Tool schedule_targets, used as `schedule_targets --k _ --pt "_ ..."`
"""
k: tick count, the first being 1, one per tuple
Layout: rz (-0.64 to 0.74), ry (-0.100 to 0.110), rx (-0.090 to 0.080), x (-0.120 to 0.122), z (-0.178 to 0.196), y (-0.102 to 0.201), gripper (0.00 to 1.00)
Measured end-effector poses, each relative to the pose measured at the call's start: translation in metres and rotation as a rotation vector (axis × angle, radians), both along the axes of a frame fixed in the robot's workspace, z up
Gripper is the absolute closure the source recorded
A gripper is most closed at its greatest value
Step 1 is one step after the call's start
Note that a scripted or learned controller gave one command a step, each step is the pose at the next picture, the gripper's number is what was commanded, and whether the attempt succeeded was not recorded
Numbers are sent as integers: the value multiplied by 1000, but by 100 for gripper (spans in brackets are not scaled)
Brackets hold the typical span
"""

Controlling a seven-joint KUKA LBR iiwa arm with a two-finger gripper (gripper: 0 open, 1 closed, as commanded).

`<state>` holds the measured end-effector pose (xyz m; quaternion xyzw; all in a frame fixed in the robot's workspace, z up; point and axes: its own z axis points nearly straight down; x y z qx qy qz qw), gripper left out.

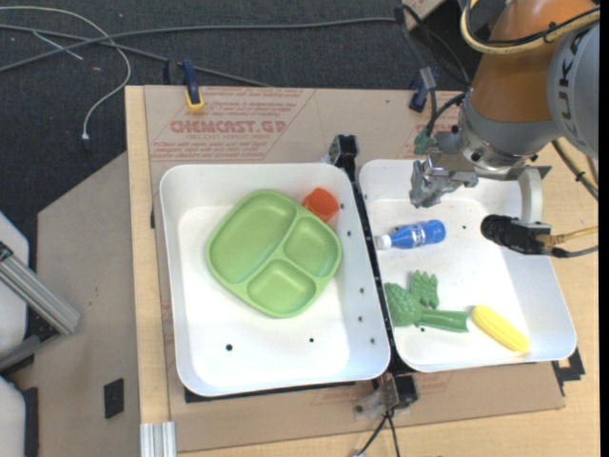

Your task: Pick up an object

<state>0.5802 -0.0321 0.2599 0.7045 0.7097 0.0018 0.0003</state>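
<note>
Three objects lie in the right bin (557, 298): blue bottle (416, 235), green toy (420, 304), yellow corn (500, 327). The claw (425, 194) hangs just above the bottle, gripping nothing; its state I cannot tell.

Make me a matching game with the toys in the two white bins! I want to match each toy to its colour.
Toys:
1. divided plate
2. bottle
3. corn cob
4. small toy beside the plate

Colours:
A. yellow
B. orange
C. light green
D. blue with a white cap

Pairs: 1-C, 2-D, 3-A, 4-B
</note>
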Motion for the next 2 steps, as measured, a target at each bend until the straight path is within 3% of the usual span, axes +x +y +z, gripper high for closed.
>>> schedule_targets --k 2 --pt "-1 2 0 4 -3 109 100"
